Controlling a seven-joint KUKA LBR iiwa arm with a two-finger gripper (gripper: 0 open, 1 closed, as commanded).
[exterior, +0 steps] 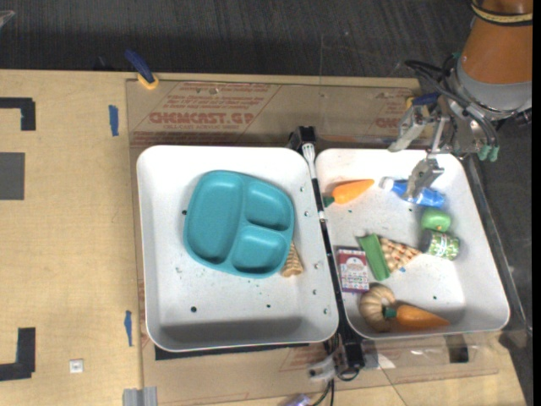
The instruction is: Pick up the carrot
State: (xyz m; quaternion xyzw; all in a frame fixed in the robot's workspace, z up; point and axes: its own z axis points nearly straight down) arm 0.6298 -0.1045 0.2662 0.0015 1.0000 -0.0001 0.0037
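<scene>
The carrot [418, 316] is orange with a green top, and a second orange piece [352, 190] lies in the same white bin [482, 299]. The divided plate [238, 223] is teal. A green can [442, 245] carries pale print, the bottle [420, 194] is blue, and the bench [68, 252] is tan.

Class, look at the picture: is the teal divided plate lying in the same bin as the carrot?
No: the teal plate lies in the left bin, while the carrot lies in the right bin.

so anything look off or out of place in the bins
One oddity: a waffle cone in the left bin sits partly tucked under the teal divided plate. In the right bin the carrot lies among jumbled toys; nothing looks spilled or damaged.
</scene>
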